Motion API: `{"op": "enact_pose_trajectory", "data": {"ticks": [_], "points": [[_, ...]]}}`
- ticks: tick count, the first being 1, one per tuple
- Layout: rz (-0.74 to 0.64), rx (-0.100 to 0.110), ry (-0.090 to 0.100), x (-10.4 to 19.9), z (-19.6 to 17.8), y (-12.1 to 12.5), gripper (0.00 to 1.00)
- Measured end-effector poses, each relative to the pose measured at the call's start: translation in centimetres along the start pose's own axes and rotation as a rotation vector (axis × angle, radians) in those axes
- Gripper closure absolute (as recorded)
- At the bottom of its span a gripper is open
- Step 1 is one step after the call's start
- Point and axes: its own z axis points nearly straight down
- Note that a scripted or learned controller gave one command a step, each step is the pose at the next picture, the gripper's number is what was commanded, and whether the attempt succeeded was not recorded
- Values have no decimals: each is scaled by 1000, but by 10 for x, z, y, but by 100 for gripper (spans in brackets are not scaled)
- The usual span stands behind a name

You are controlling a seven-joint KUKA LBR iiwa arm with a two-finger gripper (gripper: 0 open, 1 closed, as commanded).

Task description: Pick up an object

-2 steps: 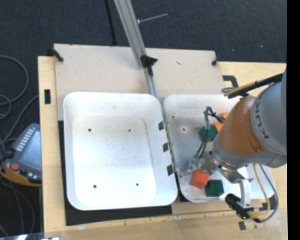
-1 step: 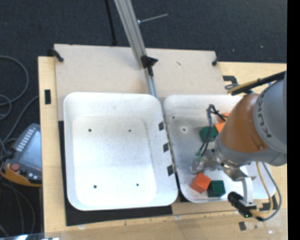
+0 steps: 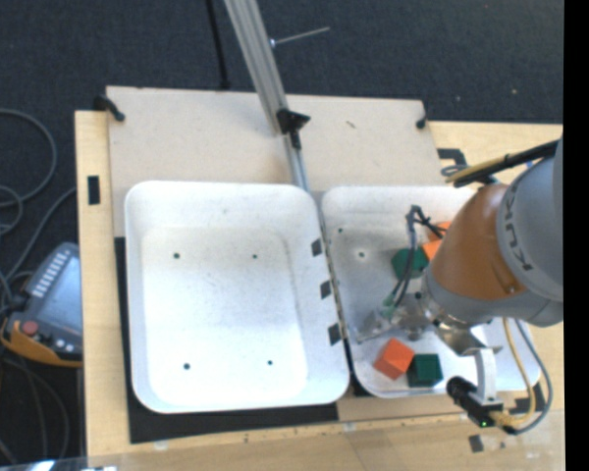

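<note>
Camera view: no legible writing; orange block (image 3: 394, 358) beside green block (image 3: 424, 370).

floor (image 3: 422, 37): dark carpet | bench (image 3: 206, 135): pale wood | cables (image 3: 10, 194): left

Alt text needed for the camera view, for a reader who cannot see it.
A grey arm with an orange band reaches from the right down into the right white bin, above an orange block and a dark green block near its front edge. The left white bin sits beside it on the bench.
</note>
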Motion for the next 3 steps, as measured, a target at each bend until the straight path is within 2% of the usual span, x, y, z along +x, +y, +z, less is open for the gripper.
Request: {"op": "enact_pose_trajectory", "data": {"ticks": [1, 2, 3], "points": [[-12, -1, -2, -17, 11, 82, 0], [-12, 4, 1, -78, 11, 137, 0], [-20, 2, -4, -81, -1, 138, 100]]}}
